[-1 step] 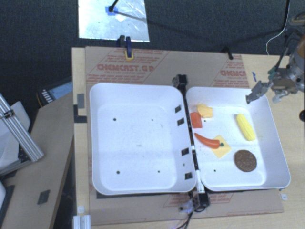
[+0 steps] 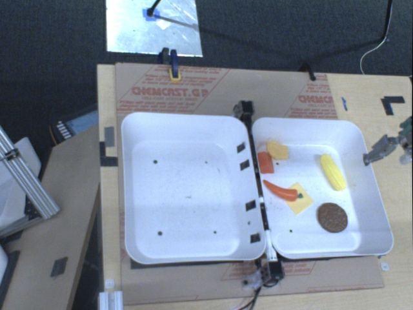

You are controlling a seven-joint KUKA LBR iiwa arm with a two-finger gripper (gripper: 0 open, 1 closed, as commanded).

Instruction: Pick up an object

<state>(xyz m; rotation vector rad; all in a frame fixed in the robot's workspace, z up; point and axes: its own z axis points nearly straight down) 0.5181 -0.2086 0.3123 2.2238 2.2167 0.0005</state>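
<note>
Lying in the right bin (image 2: pixel 371 192) are five small toy foods: a yellow corn cob (image 2: pixel 333 172) toward the far right side, a brown round cookie (image 2: pixel 332 217) near the front, an orange-red chili pepper (image 2: pixel 281 189) draped partly over a flat yellow cheese slice (image 2: pixel 300 200), an orange-red block (image 2: pixel 265 162) hard against the divider side, and a small yellow chunk (image 2: pixel 278 150) touching it. All of them look like light, stiff plastic, likely a bit slick. The corn cob seems the best choice: it is thick enough to stand proud of the floor, sits apart from its neighbours, and could be pinched across its narrow middle. The cheese slice and cookie lie flat and offer little to take hold of; the block is crowded by the bin wall. The gripper (image 2: pixel 382 148) hovers at the right rim of the bin, over the counter (image 2: pixel 387 118), with nothing between its fingers; whether they are spread or closed cannot be told, since it is small and blurred. Open floor surrounds the corn, though the sloped right wall is near. The left bin (image 2: pixel 139 124) offers free room.
</note>
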